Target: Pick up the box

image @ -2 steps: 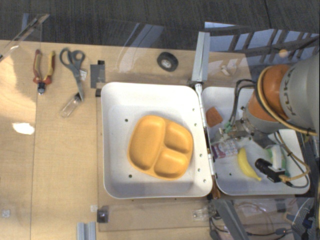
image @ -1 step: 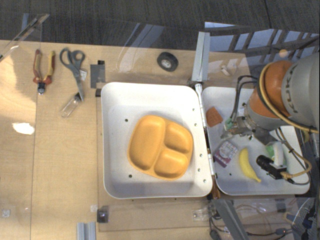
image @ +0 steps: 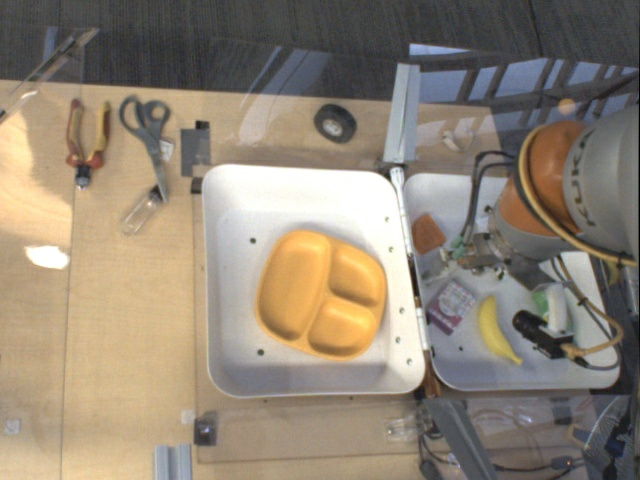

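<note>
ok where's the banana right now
In the camera view the banana lies in the right bin, toward the bin's lower edge in the picture, just right of the small purplish box.

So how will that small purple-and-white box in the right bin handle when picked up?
The box looks small and thin, so probably light. It lies flat on the right bin floor, so unlikely to roll or tip, but hard to get under. The banana lies close beside it and may get nudged.

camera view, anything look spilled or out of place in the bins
Nothing spilled or broken. The yellow plate sits turned askew in the left bin; the banana and box lie loose in the right bin.
</note>
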Available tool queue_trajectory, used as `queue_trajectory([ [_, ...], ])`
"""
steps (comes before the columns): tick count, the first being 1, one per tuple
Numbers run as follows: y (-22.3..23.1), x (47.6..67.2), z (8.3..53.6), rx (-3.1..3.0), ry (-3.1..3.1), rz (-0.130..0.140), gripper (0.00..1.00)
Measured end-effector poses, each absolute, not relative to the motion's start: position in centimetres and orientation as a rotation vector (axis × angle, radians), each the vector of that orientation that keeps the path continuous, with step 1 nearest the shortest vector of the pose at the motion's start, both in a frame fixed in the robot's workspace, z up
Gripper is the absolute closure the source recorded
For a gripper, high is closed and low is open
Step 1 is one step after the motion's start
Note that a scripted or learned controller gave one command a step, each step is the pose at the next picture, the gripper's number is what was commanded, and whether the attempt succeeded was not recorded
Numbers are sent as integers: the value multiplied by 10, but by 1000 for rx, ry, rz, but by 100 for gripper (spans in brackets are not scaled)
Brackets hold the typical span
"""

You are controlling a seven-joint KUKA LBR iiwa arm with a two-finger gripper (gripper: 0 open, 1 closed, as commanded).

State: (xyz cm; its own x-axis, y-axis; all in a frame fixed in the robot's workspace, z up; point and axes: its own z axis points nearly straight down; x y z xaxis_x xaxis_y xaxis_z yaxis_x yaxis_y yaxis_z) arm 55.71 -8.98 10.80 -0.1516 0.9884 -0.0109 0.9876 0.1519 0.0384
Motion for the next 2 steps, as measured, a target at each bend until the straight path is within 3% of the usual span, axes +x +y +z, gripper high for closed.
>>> queue_trajectory([
  [1,-101,529,90,2041,2371,15,0],
  [2,-103,532,102,2033,2364,20,100],
])
